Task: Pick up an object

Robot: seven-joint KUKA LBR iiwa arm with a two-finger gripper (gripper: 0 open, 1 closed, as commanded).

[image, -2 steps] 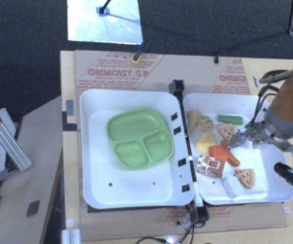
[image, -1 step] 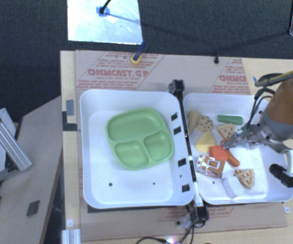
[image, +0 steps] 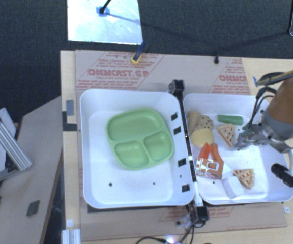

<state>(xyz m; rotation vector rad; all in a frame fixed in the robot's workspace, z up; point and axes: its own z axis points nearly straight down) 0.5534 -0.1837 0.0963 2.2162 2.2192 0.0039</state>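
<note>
Left bin (image: 93,187) holds a smooth green three-compartment plastic tray (image: 139,138). Right bin (image: 273,189) holds toy food: waffle wedge (image: 228,134), another wedge (image: 245,177), yellow disc (image: 201,136), flat green bar (image: 230,119) lying left-right, orange-white carton (image: 210,163). Worktop (image: 118,72) sheet reads "CHEMCAST GP". End effector (image: 244,139) is just beside the upper wedge; can't tell its grip state.

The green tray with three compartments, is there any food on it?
No, the green tray lies bare in the left bin.
</note>
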